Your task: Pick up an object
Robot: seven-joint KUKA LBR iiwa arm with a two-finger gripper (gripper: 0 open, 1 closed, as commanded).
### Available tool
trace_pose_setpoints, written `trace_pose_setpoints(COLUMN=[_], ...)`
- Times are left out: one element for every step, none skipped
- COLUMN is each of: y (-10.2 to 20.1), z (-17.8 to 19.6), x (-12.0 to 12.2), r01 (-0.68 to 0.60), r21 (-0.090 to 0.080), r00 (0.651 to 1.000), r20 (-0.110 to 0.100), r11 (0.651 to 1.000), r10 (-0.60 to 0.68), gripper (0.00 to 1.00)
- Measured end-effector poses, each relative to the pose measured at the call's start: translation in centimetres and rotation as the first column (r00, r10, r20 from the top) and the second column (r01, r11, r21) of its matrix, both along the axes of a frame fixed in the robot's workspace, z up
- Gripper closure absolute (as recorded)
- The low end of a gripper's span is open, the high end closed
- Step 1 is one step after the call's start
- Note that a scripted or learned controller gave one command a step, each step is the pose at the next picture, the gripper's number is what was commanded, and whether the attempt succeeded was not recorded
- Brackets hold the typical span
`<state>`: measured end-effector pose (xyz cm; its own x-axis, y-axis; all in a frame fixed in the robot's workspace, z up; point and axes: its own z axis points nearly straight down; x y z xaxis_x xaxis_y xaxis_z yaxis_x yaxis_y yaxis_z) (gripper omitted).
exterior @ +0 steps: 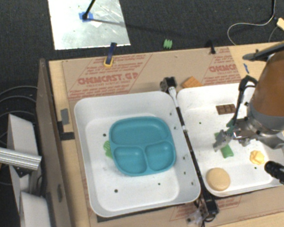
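Observation:
My gripper (222, 139) hangs low over the middle of the right bin (202, 103), reaching in from the right. Just below its tip lies a small green block (227, 151), touching or nearly touching it; I cannot tell whether it is held. A tan round bun (218, 178) rests at the bin's front. To the right of the green block sits a small yellow piece (257, 157), and a brown chocolate bar (225, 108) lies toward the back.
The left bin (91, 142) holds a teal divided plate (141, 145) with a green item (107, 148) peeking out at its left edge. An orange block (191, 82) lies behind the bins on the cardboard. The arm's bulk covers the right bin's right side.

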<state>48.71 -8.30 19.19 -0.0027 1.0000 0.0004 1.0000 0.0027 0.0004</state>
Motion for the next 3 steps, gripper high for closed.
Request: trace_pose_setpoints(y=[-6.4, -5.4, -5.4], z=[-9.4, -10.8, -9.7], x=[3.4, 5.3, 5.4], r01=[0.006, -0.002, -0.001], r21=[-0.002, 0.000, 0.000], r00=[1.000, 1.000, 1.000], r20=[-0.004, 0.003, 0.004], r11=[1.000, 1.000, 1.000], r10=[-0.006, 0.002, 0.001], gripper=[0.00, 0.00, 1.00])
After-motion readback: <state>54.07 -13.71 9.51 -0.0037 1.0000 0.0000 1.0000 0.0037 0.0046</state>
